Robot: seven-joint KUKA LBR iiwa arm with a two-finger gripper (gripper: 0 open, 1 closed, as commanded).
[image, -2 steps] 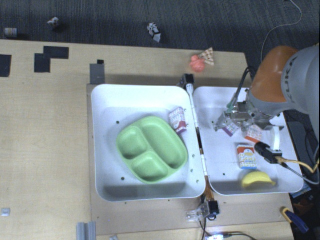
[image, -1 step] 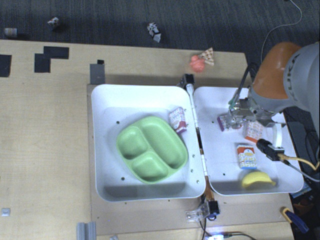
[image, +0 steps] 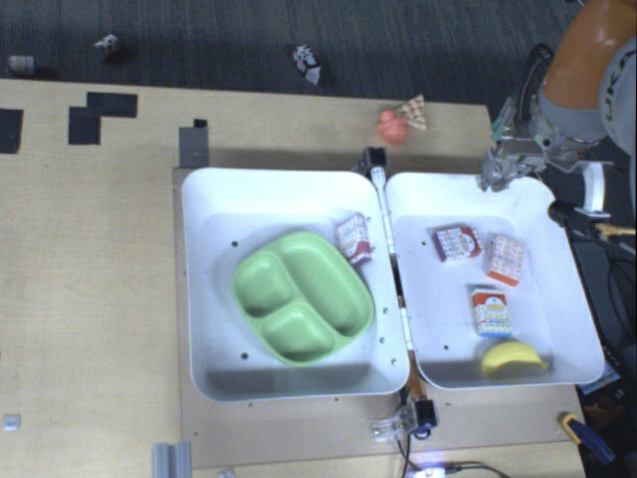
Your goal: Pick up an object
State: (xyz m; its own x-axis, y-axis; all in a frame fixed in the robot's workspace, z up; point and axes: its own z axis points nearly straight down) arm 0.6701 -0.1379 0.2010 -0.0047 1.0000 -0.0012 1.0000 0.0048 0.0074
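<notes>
Robotics lab, plywood bench (image: 90,267), two white bins (image: 199,297), taped markers, loose cables (image: 438,461)

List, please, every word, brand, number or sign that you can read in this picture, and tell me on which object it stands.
No text can be read.
Red and white packet: print blurred.
Orange and white packet: print blurred.
Orange, white and blue carton: print too small.
Small red and white packet beside the green divided plate: print blurred.

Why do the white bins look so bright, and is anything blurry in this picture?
In the camera view, overhead light washes out the left bin and right bin, with soft shadows along their near walls; the small packets are too blurred to read, and the arm looks soft at the edge.
</notes>
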